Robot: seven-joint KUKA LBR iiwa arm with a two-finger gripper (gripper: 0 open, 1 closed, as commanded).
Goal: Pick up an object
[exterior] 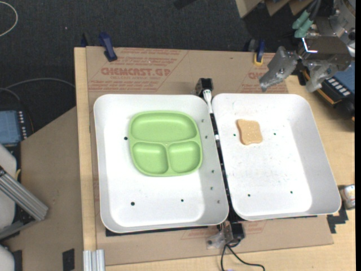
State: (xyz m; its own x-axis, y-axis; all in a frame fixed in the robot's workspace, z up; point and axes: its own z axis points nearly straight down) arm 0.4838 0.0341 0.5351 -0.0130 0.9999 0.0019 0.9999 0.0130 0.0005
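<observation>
A tan slice of toy bread [249, 132] lies flat in the upper left part of the right white bin [304, 168]. My gripper [284, 83] hangs above the bin's far edge at the upper right, up and to the right of the bread and well apart from it. Its two fingers stand spread, a grey one [275, 71] on the left and a darker one on the right. It is open and nothing sits between the fingers.
In the left white bin [113, 196] lies a green plate [166, 143] with three compartments. Both bins rest on a cardboard sheet [141, 66] held by blue clamps [107, 46]. Cables and equipment crowd the upper right corner.
</observation>
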